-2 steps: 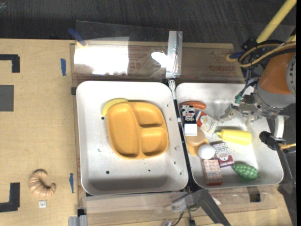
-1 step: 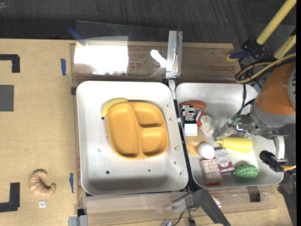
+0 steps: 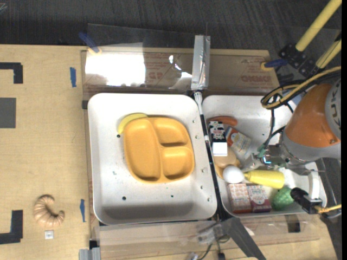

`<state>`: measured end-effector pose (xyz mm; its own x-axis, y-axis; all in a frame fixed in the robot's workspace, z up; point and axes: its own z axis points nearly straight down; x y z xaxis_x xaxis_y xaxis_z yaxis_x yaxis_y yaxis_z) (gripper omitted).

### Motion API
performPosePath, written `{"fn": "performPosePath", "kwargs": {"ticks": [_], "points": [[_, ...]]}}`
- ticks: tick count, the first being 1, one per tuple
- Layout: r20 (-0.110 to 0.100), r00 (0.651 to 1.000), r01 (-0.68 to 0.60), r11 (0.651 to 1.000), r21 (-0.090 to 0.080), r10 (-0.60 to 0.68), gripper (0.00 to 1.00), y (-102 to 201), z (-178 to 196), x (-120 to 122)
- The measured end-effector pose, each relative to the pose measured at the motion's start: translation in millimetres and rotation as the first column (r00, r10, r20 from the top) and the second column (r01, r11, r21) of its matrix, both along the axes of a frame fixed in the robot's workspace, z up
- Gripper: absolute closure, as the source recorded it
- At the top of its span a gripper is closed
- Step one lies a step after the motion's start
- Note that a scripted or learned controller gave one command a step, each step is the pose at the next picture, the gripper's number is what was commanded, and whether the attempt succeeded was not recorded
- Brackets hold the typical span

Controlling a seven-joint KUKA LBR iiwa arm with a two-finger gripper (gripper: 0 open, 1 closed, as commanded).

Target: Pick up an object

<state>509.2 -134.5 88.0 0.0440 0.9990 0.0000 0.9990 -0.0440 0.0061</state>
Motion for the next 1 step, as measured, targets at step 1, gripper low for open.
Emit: {"fn": "performPosePath", "kwargs": {"ticks": [1], "points": [[0.005,0.972,-0.233,0.972,-0.005,0.233,0.00,15.4,0.5,-26.3]]}}
